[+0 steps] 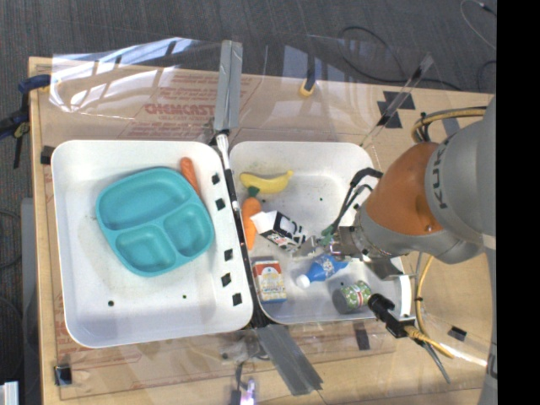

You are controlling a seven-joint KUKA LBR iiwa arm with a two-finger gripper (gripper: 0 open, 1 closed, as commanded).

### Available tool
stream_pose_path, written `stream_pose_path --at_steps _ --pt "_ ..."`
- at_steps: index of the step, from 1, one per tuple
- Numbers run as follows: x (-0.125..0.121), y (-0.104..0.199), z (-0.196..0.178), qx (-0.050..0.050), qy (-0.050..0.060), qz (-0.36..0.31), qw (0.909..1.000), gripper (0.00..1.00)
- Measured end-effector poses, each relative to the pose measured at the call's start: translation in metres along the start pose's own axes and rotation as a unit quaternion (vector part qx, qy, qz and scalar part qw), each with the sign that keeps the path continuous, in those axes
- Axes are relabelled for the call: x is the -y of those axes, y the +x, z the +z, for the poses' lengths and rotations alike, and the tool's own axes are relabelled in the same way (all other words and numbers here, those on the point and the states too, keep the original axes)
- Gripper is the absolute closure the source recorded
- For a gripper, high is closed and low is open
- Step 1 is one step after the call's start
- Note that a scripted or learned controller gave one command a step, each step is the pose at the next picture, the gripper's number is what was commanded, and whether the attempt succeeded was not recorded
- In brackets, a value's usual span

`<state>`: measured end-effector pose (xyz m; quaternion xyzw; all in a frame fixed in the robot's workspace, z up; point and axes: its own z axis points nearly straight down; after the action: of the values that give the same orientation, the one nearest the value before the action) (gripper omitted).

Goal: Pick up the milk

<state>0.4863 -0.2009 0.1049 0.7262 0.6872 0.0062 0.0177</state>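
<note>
The small white milk carton with black print [283,229] lies tipped in the middle of the right white bin [329,154], just left of the grey gripper [331,241], whose grip I cannot tell.

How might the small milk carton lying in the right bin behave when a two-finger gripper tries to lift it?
The milk carton looks small, so probably light. It lies tilted on its side, so its flat faces should resist rolling. Its thin walls may dent if squeezed.
</note>
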Motion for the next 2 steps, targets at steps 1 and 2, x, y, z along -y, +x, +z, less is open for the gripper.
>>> stream_pose_path --at_steps 1,2 --pt "0.000 -0.006 0.001 -0.005 0.003 -0.049 0.9988 0.00" --pt "0.001 0.023 0.000 -0.001 0.000 -0.043 0.9991 0.00"
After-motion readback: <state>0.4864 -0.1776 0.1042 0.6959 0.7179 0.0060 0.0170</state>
